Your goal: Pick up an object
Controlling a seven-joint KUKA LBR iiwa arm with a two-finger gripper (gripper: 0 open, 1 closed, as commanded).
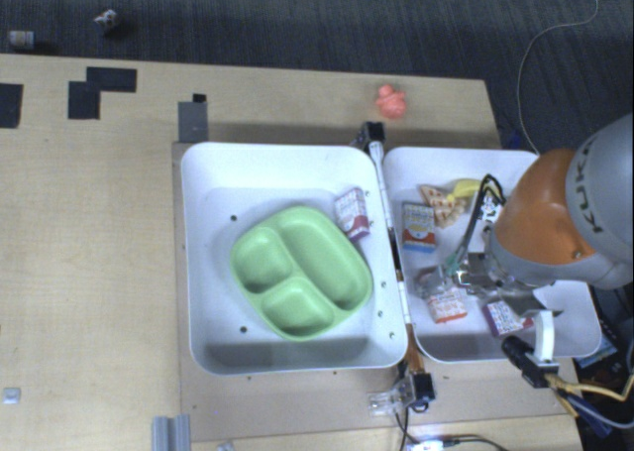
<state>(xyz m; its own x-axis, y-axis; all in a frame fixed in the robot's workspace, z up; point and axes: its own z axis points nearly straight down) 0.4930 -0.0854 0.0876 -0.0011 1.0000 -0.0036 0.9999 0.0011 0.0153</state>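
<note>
Red-and-white printed packets make up most of the loose things in the right bin [584, 325]: one small packet [448, 306] lies flat near the bin's middle, a second [503, 317] lies just beside it toward the right, and a taller carton-like packet [419, 225] with a red and blue face sits higher up near the divider between the bins. Above that, against the far wall, rest a tan cracker-like piece [436, 199] and a yellow item [465, 187], touching or nearly so. The tool [458, 276] hangs low over this bin, just above the first small packet and beside the carton (its fingertips are lost among cable and metal, so whether they are spread or closed cannot be told, and nothing can be seen gripped between them). The grey arm with its orange band [540, 216] comes in from the right and covers much of the bin's right half. In the left bin [203, 241] a green divided plate [300, 270] with three compartments lies tilted across the middle, and another small red-and-white packet [352, 212] leans at its upper right edge, near the divider. Both bins sit on the wooden bench [89, 271]; a pink lump [391, 101] rests on the bench beyond the bins.
</note>
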